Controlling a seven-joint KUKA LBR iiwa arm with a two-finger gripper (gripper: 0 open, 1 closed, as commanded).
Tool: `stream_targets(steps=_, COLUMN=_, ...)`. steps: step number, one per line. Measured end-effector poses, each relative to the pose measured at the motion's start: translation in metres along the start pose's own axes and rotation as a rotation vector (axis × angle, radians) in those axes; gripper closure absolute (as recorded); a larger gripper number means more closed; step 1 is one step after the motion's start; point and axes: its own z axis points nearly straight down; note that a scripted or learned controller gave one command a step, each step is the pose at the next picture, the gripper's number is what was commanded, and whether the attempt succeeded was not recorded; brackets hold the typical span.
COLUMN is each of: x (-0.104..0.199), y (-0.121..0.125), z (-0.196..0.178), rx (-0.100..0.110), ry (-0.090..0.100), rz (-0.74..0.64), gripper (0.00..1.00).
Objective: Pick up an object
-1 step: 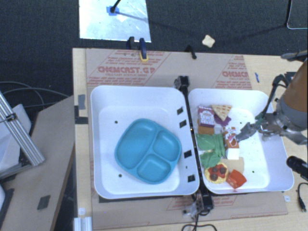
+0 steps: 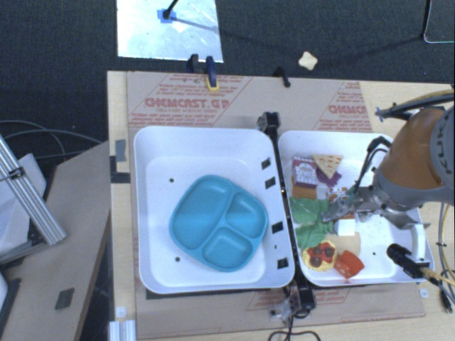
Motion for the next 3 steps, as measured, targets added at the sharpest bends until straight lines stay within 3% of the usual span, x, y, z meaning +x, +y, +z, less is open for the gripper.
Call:
stream_targets(steps=1, x=0.038, y=0.048, z=0.009, rx=-0.010, ry=-0.011, rz=-0.006, gripper=0.00)
stream_targets(steps=2, x=0.037, y=0.049, z=-0.004, rx=-0.019, ry=-0.008, rz=0.000, gripper=1.00)
stream_targets(steps=3, x=0.108, y=0.084, z=-0.094, rx=-0.016, ry=0.000, rz=-0.012, gripper=1.00)
